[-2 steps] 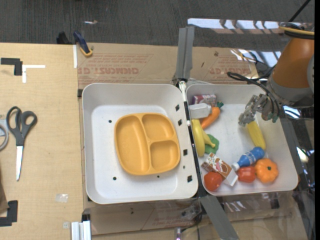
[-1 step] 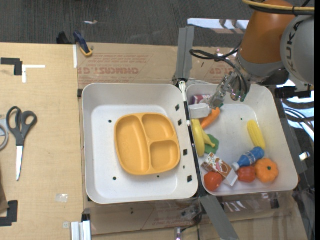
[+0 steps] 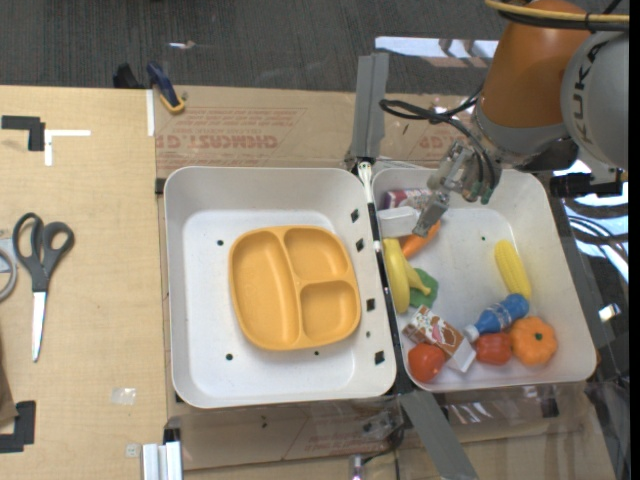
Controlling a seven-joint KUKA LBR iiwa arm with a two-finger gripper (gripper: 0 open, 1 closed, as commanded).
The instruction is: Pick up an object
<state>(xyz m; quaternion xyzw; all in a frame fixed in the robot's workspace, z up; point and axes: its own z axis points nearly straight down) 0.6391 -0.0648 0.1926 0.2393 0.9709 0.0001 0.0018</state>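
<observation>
The end effector hangs over the right bin — just above a carrot — grip state unclear.

Robotics lab: plywood bench, two white bins, cardboard, scissors, grey carpet floor.

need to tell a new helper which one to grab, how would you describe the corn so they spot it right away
Look in the right-hand white bin, along its right side. The corn lies there alone, a pale yellow cob above the blue item and the orange pumpkin. Unlike the banana by the left wall, it is straight and bumpy.
</observation>
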